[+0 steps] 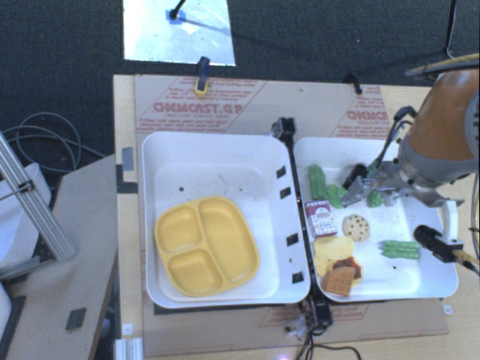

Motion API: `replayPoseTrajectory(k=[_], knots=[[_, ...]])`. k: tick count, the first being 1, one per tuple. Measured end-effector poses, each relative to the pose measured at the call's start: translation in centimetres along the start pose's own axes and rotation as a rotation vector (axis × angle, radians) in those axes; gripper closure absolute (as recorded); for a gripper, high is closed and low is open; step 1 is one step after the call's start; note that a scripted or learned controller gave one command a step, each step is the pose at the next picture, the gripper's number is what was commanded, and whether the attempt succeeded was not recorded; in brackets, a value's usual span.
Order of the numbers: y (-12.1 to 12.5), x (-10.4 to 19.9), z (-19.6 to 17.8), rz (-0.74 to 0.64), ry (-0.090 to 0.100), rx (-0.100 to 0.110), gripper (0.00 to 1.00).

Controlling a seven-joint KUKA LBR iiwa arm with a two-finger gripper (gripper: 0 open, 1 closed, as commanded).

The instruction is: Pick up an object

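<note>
Pincer: the pincer (365,188) hangs low over the upper middle of the right bin (450,280); whether it is wide, narrow or holding anything I cannot tell, as dark links and green pieces overlap there.
Nearest thing: a green pickle-like toy (317,180) lies at nine o'clock from the pincer, long axis running twelve to six; a smaller green piece (335,195) sits just beside the tip.
Other candidates: a speckled round cookie (356,227) at six o'clock, a red-and-white carton (321,218) at seven to eight, a green bean bundle (400,249) at five, long axis three to nine.
Lower left corner of the bin: a yellow cheese slice (331,249) touches a ridged brown waffle (340,280).
Left bin: the left bin (217,156) carries a glossy yellow divided tray (205,244).
Materials: smooth moulded plastic toys, hard white bins, pale wooden tabletop (127,126).
</note>
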State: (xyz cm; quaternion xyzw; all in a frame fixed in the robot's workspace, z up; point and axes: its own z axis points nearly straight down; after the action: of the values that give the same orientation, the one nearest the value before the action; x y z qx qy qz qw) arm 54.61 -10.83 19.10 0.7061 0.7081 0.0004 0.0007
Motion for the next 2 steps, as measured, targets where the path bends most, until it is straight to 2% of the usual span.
replayPoseTrajectory(k=[1, 2], knots=[[5.6, -4.2, 11.0, 0.003, -0.002, -0.004, 0.0], [11.9, -8.8, 10.6, 0.0, 0.038, 0.051, 0.0]])
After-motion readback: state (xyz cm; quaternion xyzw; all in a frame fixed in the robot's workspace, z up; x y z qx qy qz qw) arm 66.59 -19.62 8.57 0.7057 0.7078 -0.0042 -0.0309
